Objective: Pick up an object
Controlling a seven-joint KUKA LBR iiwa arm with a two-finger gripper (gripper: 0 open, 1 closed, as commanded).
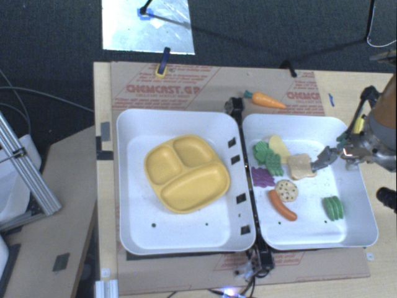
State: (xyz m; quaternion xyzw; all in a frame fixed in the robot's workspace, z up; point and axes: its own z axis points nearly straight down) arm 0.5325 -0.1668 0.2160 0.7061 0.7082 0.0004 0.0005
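The pincer (pixel 322 159) is seen low over the right bin (pixel 356 231), reached in from the right on the grey arm (pixel 378 143). Its dark fingertips are set against the right edge of the toast slice (pixel 299 166). How far the pincer is open cannot be told, and no object is seen lifted between its tips. The toast slice is recorded lying flat on the bin floor, just left of the pincer and touching it. Further left of the pincer, a pale yellow piece (pixel 278 146) and a green leafy piece (pixel 267 156) are noted, with a purple grape cluster (pixel 262 177) below them. Below and left of the pincer, a round cookie (pixel 286 190) is seen, touching the upper end of an orange sausage-shaped piece (pixel 282 205). A green ridged piece (pixel 333 207) is seen well below the pincer, apart from the others. A toy carrot (pixel 265 99) is recorded on the bench, outside the bins, above and left of the pincer. Far to the left, a yellow divided plate (pixel 186 172) is held in the left bin (pixel 133 228).
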